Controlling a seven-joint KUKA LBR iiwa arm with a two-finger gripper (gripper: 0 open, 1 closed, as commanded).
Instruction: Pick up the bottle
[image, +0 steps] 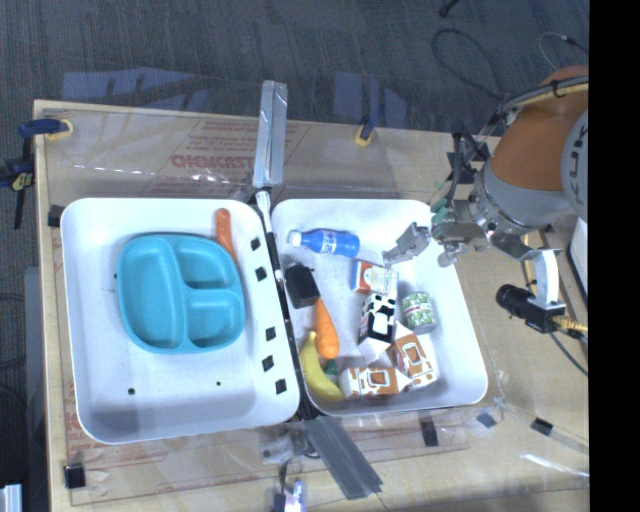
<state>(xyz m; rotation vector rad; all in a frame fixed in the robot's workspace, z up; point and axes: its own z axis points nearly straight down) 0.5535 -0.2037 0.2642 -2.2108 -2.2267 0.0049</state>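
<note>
The bottle (325, 241) lay on its side near the far wall of the right bin (466, 300), close to the divider between the two bins. Its long axis ran roughly left to right across the view, white cap toward the divider and blue body toward the arm. It lay apart from its neighbours, with bare floor around it.

The claw (407, 243) hung over the same bin, to the right of the bottle and above a small carton (372, 274). Whether it was open or closed could not be told from this angle, and nothing showed in its grasp.

The risk, as I judged it, was twofold. A round bottle lying flat would roll if the claw came down off-centre or along its length rather than across it. Also, the claw stood nearer the carton and the clutter of boxes, a can (419, 312), a carrot (325, 330) and a banana (318, 374), so a short reach might have seized the wrong item.
</note>
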